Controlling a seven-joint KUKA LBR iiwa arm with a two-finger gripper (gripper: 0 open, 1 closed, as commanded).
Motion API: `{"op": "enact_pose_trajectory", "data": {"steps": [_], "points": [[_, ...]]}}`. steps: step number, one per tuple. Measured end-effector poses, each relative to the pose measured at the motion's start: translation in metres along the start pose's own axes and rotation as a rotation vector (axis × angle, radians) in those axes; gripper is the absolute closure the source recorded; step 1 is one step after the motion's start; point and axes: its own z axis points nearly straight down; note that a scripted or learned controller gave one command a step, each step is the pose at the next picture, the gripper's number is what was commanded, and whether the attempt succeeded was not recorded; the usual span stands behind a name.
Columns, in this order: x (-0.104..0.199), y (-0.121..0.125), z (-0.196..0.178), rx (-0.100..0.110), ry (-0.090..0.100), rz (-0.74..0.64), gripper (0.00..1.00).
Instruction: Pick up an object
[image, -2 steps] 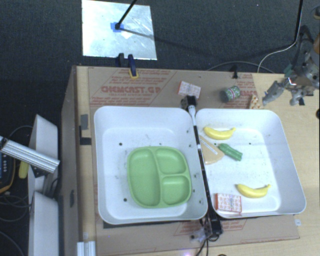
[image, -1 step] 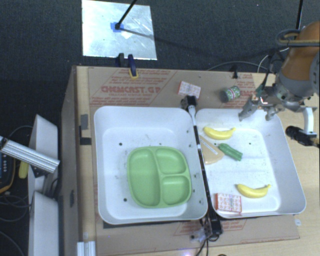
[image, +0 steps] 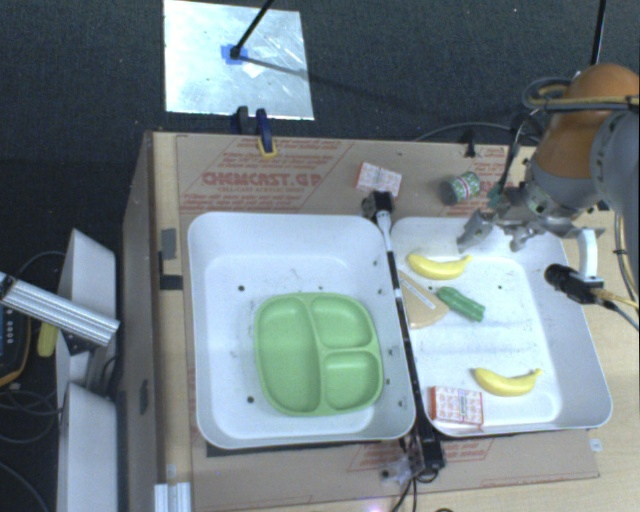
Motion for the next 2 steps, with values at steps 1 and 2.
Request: {"op": "enact_pose_trajectory", "data": {"steps": [1, 2], "points": [[0.008, -0.008, 0.053, -0.007, -0.001, 0.001, 0.00], [0.008, -0.036, 0.071, -0.001, -0.001, 0.003, 0.00]]}}
